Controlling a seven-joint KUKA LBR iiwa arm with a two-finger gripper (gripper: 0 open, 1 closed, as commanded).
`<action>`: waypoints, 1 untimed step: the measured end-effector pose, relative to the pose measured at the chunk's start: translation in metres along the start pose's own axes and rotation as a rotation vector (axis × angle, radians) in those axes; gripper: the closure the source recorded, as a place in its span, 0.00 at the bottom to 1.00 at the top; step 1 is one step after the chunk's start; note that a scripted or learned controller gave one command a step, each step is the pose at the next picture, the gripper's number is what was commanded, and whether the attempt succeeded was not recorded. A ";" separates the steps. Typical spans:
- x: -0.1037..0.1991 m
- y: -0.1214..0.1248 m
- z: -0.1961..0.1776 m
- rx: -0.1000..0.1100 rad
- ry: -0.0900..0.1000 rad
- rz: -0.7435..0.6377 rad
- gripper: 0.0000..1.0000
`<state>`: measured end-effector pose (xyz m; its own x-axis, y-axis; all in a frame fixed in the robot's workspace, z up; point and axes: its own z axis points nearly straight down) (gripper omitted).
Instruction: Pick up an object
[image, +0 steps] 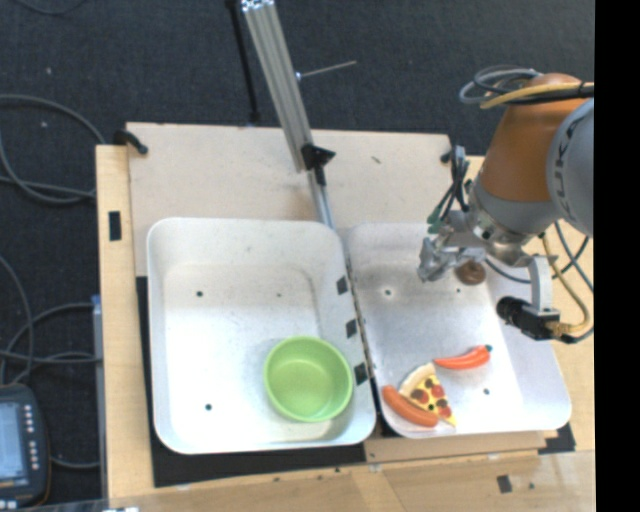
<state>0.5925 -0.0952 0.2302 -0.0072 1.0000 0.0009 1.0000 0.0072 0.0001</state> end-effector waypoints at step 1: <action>0.051 0.019 -0.013 -0.003 0.001 -0.001 1.00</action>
<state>0.6106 -0.0438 0.2429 -0.0081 1.0000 0.0018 1.0000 0.0081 0.0028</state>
